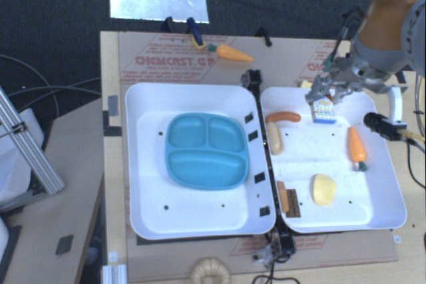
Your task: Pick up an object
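Carton (pixel 324 112), small, white and blue, sits at the far edge of the right bin (pixel 386 209), directly beneath the gripper (pixel 323 94); whether the fingers grip it cannot be told. Nearby lie a sausage (pixel 283 118), carrot (pixel 357 145) and yellow piece (pixel 324 189).

The arm (pixel 393 16) is cut off at the right edge. The gripper (pixel 324 95) partly covers a small box (pixel 324 113). A ring (pixel 210 272) is cut off at the bottom.
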{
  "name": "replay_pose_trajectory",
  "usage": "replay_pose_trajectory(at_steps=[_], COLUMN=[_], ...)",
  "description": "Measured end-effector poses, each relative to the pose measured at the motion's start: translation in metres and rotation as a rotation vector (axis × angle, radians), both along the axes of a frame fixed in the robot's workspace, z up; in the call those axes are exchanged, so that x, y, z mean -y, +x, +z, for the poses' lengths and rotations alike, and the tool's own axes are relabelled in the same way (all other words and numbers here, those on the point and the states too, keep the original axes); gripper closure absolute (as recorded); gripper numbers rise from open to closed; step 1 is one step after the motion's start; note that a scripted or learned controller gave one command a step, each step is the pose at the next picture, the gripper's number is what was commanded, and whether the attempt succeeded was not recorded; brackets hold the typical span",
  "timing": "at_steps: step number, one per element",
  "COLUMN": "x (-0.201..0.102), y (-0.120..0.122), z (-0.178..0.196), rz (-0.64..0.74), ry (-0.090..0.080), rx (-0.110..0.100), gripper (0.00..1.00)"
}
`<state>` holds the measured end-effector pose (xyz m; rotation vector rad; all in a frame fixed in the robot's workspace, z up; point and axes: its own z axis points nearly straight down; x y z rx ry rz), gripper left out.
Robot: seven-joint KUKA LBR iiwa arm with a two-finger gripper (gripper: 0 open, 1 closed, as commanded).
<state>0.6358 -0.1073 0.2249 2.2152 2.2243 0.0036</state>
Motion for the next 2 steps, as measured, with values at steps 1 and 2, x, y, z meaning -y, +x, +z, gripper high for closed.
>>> replay_pose_trajectory(at_steps=[1,2], x=[-0.017,-0.022], y=[-0.051,-0.093], z=[-0.010,0.009], rz=[-0.003,-0.003], ry=[0.001,0.000], rx=[-0.007,-0.003], gripper=[1.00,1.00])
